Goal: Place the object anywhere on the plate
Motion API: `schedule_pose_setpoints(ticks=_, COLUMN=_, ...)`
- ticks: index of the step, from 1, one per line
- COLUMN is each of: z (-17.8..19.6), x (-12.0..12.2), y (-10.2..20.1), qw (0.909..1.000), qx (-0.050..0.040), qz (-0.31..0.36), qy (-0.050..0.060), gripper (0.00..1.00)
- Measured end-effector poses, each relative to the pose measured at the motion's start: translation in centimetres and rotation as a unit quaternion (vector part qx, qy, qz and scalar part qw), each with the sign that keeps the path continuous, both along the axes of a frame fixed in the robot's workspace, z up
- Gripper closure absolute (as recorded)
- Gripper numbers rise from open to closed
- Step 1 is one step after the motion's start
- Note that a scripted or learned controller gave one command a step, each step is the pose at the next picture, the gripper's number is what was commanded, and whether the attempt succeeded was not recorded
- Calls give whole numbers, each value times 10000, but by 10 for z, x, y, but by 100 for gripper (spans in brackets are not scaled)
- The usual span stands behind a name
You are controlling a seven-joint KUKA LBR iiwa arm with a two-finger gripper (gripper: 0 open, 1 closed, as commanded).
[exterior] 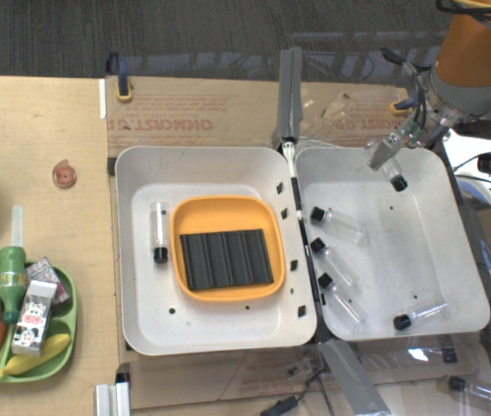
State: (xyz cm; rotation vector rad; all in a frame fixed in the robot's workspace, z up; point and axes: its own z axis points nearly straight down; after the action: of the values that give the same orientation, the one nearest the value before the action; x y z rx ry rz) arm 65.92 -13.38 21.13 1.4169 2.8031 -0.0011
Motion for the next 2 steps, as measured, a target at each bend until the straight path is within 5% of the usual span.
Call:
schedule_pose_setpoints(ticks=1, z=47, x=0, y=-49, qw=9973, qx=-6, qz=730, qy=-17, gripper=100)
schedule_pose_setpoints(ticks=2, z=106, x=-5, y=-89, qw=9805, qx=-9, qz=1964, qy=-21, gripper=100)
